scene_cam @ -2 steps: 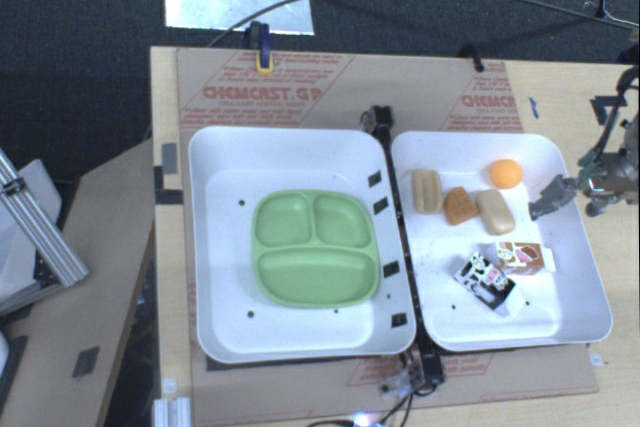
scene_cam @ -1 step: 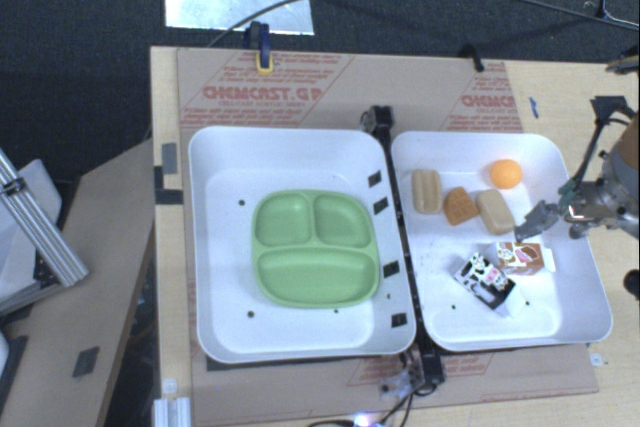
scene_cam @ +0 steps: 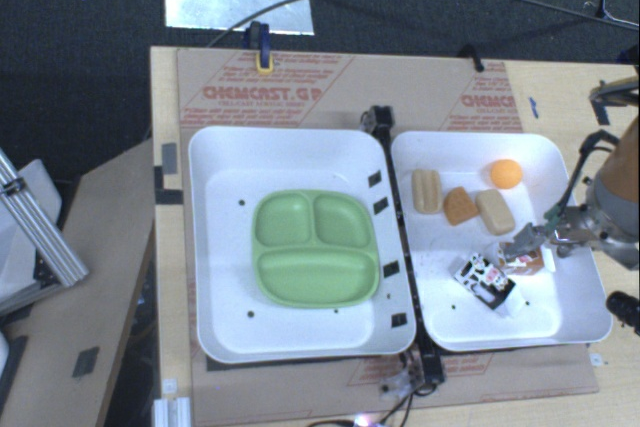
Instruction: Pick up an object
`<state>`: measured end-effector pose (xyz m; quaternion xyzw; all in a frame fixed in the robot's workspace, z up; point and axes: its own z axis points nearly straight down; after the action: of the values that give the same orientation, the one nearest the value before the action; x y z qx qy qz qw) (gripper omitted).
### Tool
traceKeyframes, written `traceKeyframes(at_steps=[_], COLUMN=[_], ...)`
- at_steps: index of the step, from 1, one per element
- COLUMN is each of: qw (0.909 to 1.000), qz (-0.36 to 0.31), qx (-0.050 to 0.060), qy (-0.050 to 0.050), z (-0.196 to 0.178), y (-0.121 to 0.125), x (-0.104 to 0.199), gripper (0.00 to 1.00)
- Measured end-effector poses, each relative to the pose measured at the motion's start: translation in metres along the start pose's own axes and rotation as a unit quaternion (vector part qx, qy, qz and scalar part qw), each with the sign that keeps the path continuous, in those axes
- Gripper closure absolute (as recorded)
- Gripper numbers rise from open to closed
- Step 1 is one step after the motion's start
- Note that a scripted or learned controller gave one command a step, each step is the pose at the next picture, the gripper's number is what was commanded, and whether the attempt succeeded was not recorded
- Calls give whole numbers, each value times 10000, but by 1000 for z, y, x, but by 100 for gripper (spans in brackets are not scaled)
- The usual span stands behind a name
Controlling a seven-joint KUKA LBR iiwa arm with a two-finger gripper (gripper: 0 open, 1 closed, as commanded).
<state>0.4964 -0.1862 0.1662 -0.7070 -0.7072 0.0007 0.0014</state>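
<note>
Here the table (scene_cam: pixel 330 75) carries two shallow white bins side by side. The left bin (scene_cam: pixel 215 215) holds a green divided plate (scene_cam: pixel 315 248) near its middle, with bare white floor all round it up to the walls. The right bin (scene_cam: pixel 560 315) is more crowded in its upper half: a pale tan block (scene_cam: pixel 427 191), a brown lump (scene_cam: pixel 460 206) and a beige block (scene_cam: pixel 495 212) sit in a loose row, the last two touching, and an orange ball (scene_cam: pixel 506 174) lies just above them near the far wall. The lower left and lower right of this bin's floor are bare.

The claw (scene_cam: pixel 530 243) reaches in from the right, low over the right bin's middle. A small brownish object (scene_cam: pixel 527 262) lies just under its tip; whether the claw is open, closed or gripping it cannot be told. Just beside it, toward the lower left, rests a black-and-white patterned box (scene_cam: pixel 486 281), tilted.
</note>
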Motion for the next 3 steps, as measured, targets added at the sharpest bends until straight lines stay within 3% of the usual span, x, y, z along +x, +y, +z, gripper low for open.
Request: traceKeyframes(at_steps=[1, 2, 3], qw=[10000, 9999, 10000], qz=[9, 0, -17], qx=[-75, -121, -51], qy=[-15, -36, -21], z=[53, 41, -19], y=[0, 2, 0], x=[-1, -1, -9], gripper=[0, 100, 100])
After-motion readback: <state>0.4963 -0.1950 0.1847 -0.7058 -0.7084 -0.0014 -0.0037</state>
